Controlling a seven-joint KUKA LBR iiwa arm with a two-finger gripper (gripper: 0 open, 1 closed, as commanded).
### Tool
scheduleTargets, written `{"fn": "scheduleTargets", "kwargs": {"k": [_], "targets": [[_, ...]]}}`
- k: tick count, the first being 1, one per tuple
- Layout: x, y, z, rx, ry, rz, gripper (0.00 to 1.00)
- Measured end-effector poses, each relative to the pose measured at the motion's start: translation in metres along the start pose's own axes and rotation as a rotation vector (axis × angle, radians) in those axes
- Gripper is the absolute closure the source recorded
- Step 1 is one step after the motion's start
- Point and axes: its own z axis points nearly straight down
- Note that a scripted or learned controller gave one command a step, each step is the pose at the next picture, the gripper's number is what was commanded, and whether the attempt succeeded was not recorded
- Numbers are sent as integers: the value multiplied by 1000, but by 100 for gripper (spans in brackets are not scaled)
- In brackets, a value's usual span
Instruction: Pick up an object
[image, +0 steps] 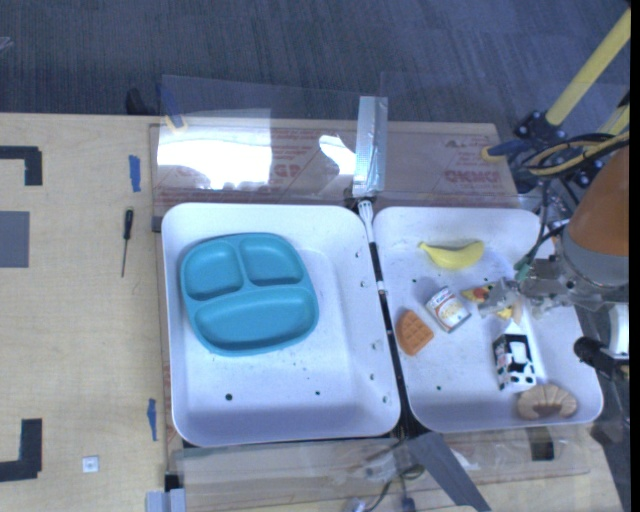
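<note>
blue plate (248, 292), yellow banana (452, 254), black-and-white cow-patterned carton (514, 361), white bins (340, 415)

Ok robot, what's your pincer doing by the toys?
Pincer low in right bin, near small can. Grip state unclear. Banana, waffle, cow carton lying loose nearby.

Even, bright overhead lighting with soft shadows; strong white glare on the clear panel (240, 150) at the far left, and slight overall softness throughout.
</note>
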Motion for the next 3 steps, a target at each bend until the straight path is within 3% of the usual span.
{"fn": "scheduleTargets", "kwargs": {"k": [1,2,3], "targets": [[28,-40,30,-11,-4,51,0],[27,-38,21,-14,-4,54,100],[72,-9,-58,-6,0,172,100]]}}
